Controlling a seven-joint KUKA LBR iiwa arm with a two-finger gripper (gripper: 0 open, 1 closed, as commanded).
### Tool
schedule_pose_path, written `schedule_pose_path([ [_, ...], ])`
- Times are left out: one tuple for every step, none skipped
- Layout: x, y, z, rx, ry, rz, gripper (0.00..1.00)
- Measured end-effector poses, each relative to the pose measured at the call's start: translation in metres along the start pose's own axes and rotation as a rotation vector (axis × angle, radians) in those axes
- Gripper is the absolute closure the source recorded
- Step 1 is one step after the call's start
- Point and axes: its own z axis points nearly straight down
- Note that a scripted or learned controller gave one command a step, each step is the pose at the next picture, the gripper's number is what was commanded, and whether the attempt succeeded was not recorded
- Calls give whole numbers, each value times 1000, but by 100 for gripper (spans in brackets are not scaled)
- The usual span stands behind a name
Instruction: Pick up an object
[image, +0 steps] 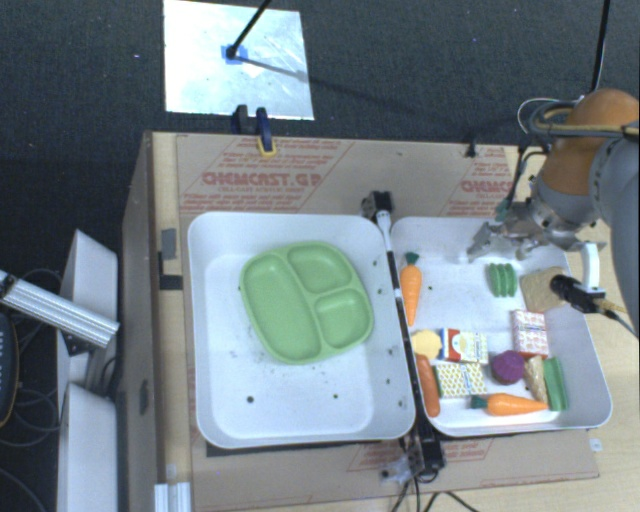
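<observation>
2 white bins (215, 300), 1 green tray (305, 300), 2 carrots (410, 282), gripper (497, 240) spread open, holding nothing

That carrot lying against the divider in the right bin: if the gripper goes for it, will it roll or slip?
The carrot looks like smooth, rigid toy plastic, so probably light and somewhat slippery. Its tapered, rounded body may roll or squirt out of a pinch near the tip. It lies along the right bin wall, which could crowd one finger of the gripper.
</observation>
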Motion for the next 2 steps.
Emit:
schedule_pose_path([
  [3,-81,12,7,4,6,0],
  [3,-79,1,2,3,5,100],
])
